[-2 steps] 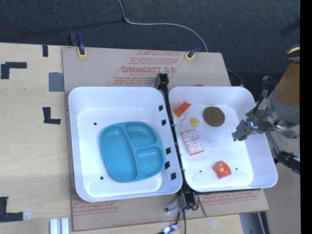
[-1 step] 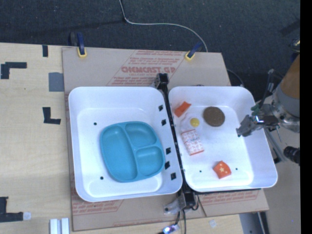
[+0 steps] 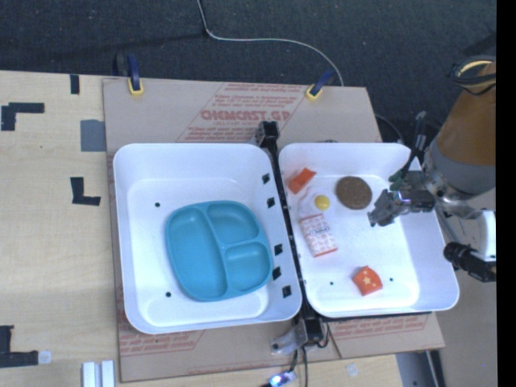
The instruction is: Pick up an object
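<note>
The right bin holds a brown round disc, a small yellow ball, an orange wedge, a white packet with red print and a red block with a yellow mark. My gripper hangs over the right part of this bin, just right of the brown disc and a little lower. Nothing shows between its dark fingers.
The left bin holds a blue divided plate. A black divider runs between the bins. A cable crosses the dark floor behind the bench. Two clamps hold the cardboard sheet at the back.
</note>
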You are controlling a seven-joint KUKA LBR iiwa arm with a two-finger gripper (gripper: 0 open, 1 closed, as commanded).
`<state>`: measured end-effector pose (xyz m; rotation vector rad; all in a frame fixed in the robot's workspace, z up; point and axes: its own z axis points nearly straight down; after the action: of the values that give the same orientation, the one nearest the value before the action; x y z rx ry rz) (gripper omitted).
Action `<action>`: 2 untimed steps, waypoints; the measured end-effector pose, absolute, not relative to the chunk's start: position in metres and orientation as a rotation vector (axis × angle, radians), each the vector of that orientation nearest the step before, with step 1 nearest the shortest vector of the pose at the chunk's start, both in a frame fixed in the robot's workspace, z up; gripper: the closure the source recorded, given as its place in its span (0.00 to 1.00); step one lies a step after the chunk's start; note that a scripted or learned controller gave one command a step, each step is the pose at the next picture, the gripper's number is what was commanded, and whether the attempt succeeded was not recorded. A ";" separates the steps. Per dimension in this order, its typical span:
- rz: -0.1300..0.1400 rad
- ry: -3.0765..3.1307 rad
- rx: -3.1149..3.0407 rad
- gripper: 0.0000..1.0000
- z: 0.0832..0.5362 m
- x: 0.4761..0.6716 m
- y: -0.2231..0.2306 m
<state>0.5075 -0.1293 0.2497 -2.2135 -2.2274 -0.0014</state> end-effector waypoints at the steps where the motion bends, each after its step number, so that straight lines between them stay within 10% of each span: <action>1: 0.001 -2.226 -2.214 1.00 0.239 0.505 -0.083; 2: 0.001 -2.227 -2.211 1.00 0.232 0.512 -0.021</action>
<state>0.5115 -0.0206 0.2316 -2.2106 -2.2274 0.0013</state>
